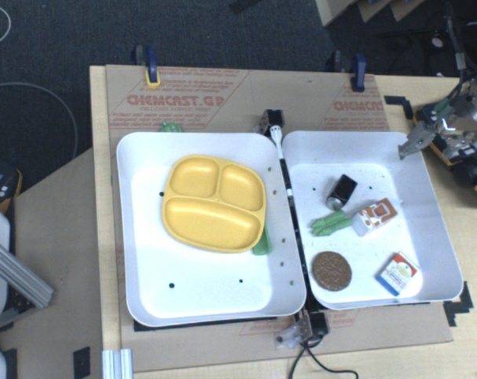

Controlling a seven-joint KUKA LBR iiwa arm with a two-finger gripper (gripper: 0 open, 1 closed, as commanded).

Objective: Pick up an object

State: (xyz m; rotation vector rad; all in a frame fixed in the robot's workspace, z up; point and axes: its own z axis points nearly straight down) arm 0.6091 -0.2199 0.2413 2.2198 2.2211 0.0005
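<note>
Camera view: gripper point(416, 136) at right bin point(428, 212) rim, fingers' state indeterminate; small carton point(376, 216) judged light, rigid; grasp across narrow sides.

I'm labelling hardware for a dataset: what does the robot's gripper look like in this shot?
At the bench's right edge, the gripper looks like a cluster of grey and silver metal parts with dark sections, a pale pointed finger reaching toward the right bin. Finer markings are too small to read.
</note>
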